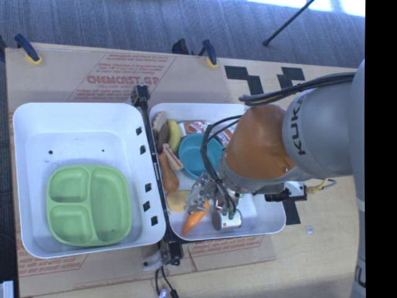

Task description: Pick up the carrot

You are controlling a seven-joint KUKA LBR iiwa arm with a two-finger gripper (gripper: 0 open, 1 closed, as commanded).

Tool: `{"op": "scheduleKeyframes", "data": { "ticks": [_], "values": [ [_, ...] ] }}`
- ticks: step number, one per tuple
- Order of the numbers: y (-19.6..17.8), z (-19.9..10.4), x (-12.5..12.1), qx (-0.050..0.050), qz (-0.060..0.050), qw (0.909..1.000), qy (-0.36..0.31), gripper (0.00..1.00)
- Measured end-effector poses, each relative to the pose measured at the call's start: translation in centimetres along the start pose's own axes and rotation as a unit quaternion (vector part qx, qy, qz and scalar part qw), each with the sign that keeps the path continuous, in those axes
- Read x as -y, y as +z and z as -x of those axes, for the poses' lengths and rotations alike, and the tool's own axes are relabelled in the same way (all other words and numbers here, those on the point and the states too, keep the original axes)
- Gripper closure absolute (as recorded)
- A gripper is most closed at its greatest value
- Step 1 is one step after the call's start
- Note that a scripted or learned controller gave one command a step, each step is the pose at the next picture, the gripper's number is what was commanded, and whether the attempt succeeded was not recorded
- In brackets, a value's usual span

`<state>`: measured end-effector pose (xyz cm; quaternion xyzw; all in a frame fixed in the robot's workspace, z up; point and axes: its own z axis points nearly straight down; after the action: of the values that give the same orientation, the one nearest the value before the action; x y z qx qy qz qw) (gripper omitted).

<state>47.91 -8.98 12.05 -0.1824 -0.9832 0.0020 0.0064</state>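
My claw (203, 202) hangs right over the carrot (193, 220) at the right bin's (268, 227) front edge; whether it grips, I cannot tell. Next comes a steady lift.

Smooth, glossy white plastic on both bins (80, 120); matt green plastic on the divided plate (90, 205); glossy blue plastic on the bowl (197, 154). Printed brown cardboard across the bench (111, 76). Satin grey casing with a shiny orange band (257, 148) on the arm (322, 129).
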Motion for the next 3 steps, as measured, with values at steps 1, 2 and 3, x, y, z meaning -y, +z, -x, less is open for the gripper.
{"op": "scheduleKeyframes", "data": {
  "ticks": [1, 2, 3],
  "values": [
    [-1.0, 0.1, -0.1, 0.000, -0.001, 1.0000, -0.005, 1.00],
    [-7.2, -3.1, -7.5, 0.007, 0.002, 0.9965, -0.083, 1.00],
    [-7.2, -3.5, -8.4, 0.006, 0.001, 0.9910, -0.134, 1.00]
  ]
}}
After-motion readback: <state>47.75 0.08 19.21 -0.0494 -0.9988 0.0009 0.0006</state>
